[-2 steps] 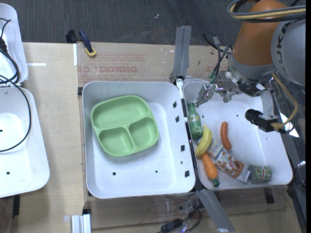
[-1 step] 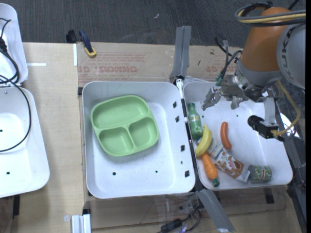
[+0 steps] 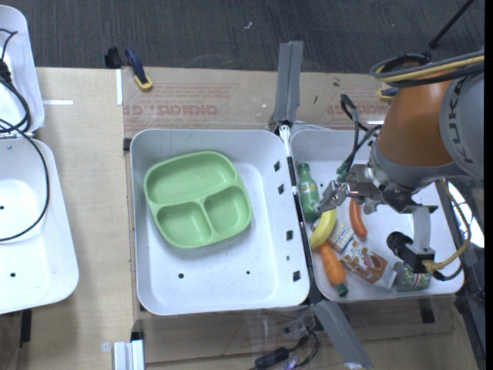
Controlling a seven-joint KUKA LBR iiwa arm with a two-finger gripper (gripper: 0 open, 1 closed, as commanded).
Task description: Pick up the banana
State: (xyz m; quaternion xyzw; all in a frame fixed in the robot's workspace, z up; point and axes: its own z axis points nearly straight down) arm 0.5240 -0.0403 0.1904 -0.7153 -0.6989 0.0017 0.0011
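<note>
Yellow banana (image 3: 323, 227): judged light, smooth, curved; best gripped mid-body. Tool (image 3: 336, 194) hangs just above; its state cannot be told.

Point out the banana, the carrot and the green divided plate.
banana (image 3: 323, 228): camera view, middle of its yellow body.
carrot (image 3: 332, 265): camera view, orange middle.
green divided plate (image 3: 156, 204): camera view, left rim.

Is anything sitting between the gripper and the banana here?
Nothing visible does. The gripper sits just above the banana in the right bin. The green bottle, sausage and carrot crowd beside it, not over it.
</note>
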